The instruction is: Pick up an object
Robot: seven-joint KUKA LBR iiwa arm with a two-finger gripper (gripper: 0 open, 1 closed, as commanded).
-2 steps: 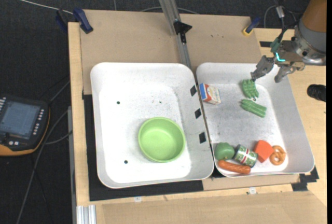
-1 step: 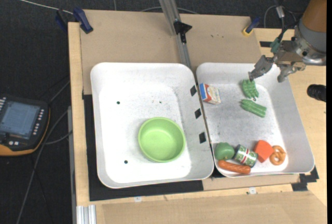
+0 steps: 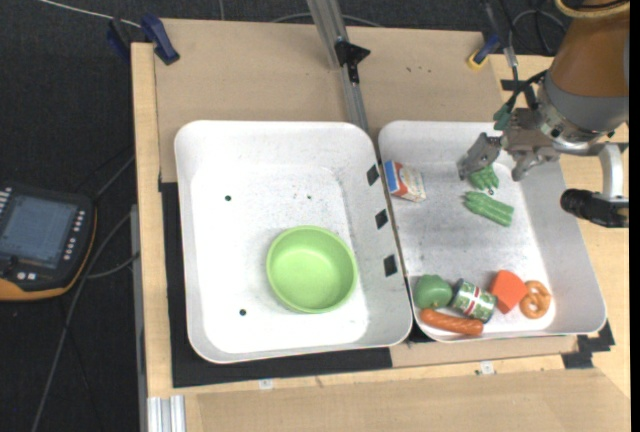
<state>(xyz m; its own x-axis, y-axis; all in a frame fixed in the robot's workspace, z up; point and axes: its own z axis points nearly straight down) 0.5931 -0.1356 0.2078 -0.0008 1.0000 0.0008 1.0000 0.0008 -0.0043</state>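
Green toy vegetable (image 3: 484,178) sits between spread fingers of gripper (image 3: 501,161), upper part of right bin (image 3: 570,250); second green piece (image 3: 489,209) lies just below, touching or nearly so. Fingers wide open, gripping nothing yet. Risks, as judgement: closing could pinch only edge so the piece slips out; neighbour could get nudged or dragged. Green bowl (image 3: 311,268) in left bin (image 3: 200,220), well apart.

No text can be read. The small carton (image 3: 405,181), left of the end effector (image 3: 504,160), has red and white print, and the can (image 3: 472,301) below the end effector carries a label, but both are too small to read.
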